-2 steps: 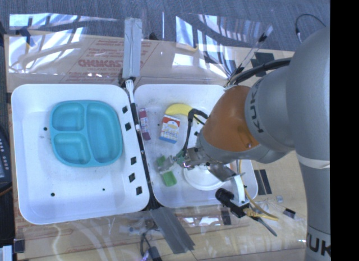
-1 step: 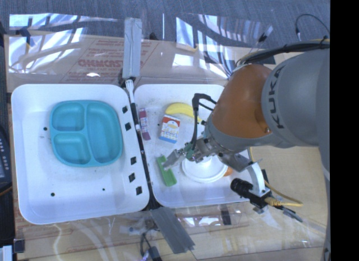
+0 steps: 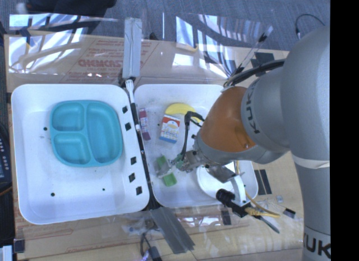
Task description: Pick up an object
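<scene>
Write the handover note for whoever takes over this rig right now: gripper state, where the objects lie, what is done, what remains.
Gripper: low in the right white bin, over the small green objects; whether it is open or shut cannot be told.
Right bin also holds a small white-and-orange carton, a yellow curved item and a slim dark red piece.
Left white bin: a turquoise divided plastic plate.
Done: nothing visibly lifted.
Left: grasp and lift one object.

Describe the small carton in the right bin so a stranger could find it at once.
Start at the right bin of the two white ones, where the grey arm reaches in. In its upper middle, just below a yellow object, lies the small carton. It is white with orange and blue print, unlike the dark reddish stick to its left and the green pieces lower down.
</scene>
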Controlling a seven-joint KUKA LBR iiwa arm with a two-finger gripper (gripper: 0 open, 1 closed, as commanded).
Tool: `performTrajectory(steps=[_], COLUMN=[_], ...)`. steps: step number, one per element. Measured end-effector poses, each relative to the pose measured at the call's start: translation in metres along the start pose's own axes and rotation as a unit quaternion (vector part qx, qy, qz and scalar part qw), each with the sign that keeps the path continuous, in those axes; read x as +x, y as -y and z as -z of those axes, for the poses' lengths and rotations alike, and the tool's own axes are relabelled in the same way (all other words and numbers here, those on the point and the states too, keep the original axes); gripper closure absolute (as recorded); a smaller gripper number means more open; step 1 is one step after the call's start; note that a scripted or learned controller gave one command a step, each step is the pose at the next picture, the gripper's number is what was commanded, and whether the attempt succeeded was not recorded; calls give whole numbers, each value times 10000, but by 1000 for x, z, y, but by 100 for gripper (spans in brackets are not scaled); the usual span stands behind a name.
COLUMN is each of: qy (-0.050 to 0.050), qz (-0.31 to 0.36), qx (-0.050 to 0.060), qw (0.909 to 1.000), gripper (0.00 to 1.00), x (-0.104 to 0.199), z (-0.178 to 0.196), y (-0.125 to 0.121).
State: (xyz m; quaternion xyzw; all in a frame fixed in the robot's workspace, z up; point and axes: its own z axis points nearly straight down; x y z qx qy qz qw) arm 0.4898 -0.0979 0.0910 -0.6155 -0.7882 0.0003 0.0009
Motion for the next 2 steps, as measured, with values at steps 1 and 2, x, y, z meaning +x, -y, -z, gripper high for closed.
performTrajectory(steps=[1,2], qy=[-1,0], qz=[21,-617], qx=[7,5], qw=[10000,9981], gripper=[100,100], x=[0,21], z=[9,101], y=[0,-57])
